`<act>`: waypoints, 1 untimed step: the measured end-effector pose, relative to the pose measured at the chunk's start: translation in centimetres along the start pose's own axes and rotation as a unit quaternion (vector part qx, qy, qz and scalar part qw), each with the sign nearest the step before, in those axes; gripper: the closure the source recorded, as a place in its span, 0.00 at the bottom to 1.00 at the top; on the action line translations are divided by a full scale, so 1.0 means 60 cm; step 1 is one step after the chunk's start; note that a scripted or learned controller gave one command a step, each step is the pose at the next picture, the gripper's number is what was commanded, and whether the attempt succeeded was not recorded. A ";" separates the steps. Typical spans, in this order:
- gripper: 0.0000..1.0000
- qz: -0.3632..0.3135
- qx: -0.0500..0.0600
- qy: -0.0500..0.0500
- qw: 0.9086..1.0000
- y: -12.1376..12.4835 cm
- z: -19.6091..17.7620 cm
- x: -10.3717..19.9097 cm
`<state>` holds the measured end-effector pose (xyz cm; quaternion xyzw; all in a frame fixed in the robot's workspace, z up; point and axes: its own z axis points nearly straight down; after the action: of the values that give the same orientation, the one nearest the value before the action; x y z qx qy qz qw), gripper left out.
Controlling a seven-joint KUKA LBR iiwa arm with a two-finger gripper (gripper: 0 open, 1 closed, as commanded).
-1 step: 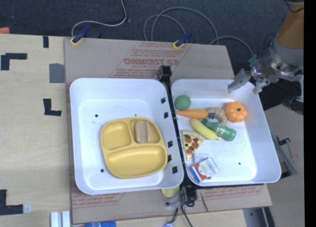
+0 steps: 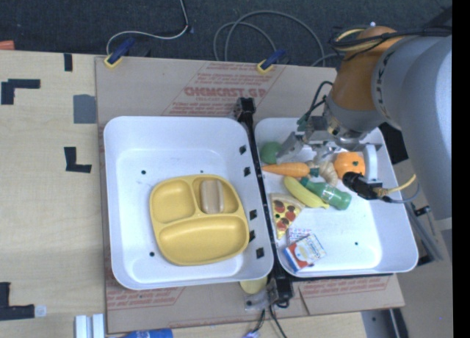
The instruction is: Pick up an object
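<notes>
Your gripper (image 2: 314,154) low over the right bin (image 2: 382,252), jaw state you cannot tell, orange carrot (image 2: 288,170) at its seven o'clock, slim, tapered, lying flat, touching a yellow banana (image 2: 302,193).

From my feed, both white bins (image 2: 121,182) look like smooth moulded plastic with a soft sheen. The yellow divided plate (image 2: 183,237) in the left one reads as matt plastic — no glare on it. In the right bin, the carrot (image 2: 288,170), the banana (image 2: 305,195) and the green bottle (image 2: 334,196) all look like glossy toy plastic, and the small packet (image 2: 303,249) has a crinkled, shiny wrapper. Under the bins I see flat brown cardboard (image 2: 213,88) with printed lettering — dull and papery. The desk (image 2: 44,204) looks like pale wood grain. The arm's shell (image 2: 422,87) is smooth grey, its orange band (image 2: 351,87) slightly glossy.
</notes>
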<state>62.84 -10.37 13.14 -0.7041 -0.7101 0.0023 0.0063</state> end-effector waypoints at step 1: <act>0.00 0.003 -0.008 -0.003 1.000 -0.001 0.055 0.003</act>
<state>62.74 -10.18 9.86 -0.7064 -0.7078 -0.0013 -0.0011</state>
